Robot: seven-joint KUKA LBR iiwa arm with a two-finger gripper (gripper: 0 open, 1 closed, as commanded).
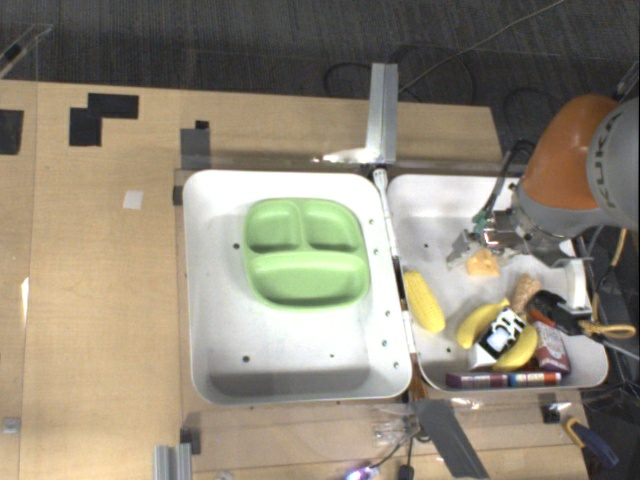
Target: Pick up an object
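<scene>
We take the small pale orange chunk (484,264) as the object at hand; it lies on the floor of the right white bin (430,218), toward the far right part, and it is too blurred for us to give it a long axis or a heading. The two-finger gripper (478,242) sits right over it, its metal fingers slanting down and left toward the chunk's upper left edge. We cannot tell whether the jaws are open or closed, nor whether anything lies between them.

Left of the chunk we see bare white floor, reaching to the bin's left wall and its far edge. Nearer the camera the room closes up: a yellow corn cob (423,301) lies by the left wall, its long axis running from far left to near right. A yellow banana (477,323) curves beside it, and a second yellow banana (520,349) lies just right, with a black and white box (501,333) between them. A row of dark markers (505,378) lies along the near wall, long axis parallel to that edge.

The grey arm with the orange band (568,163) covers the bin's right edge.

In the left white bin (210,268) a green sectioned plastic tray (305,251) lies centred toward the far side, with open floor around it, widest at the near side.
</scene>
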